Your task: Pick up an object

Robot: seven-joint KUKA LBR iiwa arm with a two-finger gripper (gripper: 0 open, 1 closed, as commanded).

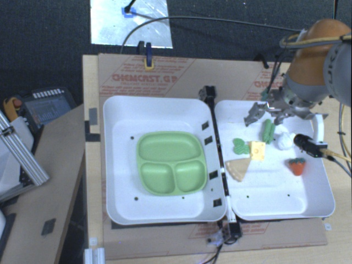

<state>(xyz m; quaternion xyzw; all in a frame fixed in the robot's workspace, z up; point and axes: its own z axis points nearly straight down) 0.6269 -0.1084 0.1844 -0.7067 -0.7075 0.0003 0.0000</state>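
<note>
Here the gripper hangs over the right bin, fingers spread, just above the green pickle; the cheese lies near.

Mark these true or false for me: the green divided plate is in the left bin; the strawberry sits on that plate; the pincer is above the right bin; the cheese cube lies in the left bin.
1. The green divided plate is in the left bin. True.
2. The strawberry sits on that plate. False: it lies in the right bin, near its right side.
3. The pincer is above the right bin. True, over its far part, by the green pickle.
4. The cheese cube lies in the left bin. False: it is in the right bin, beside the broccoli.
</note>
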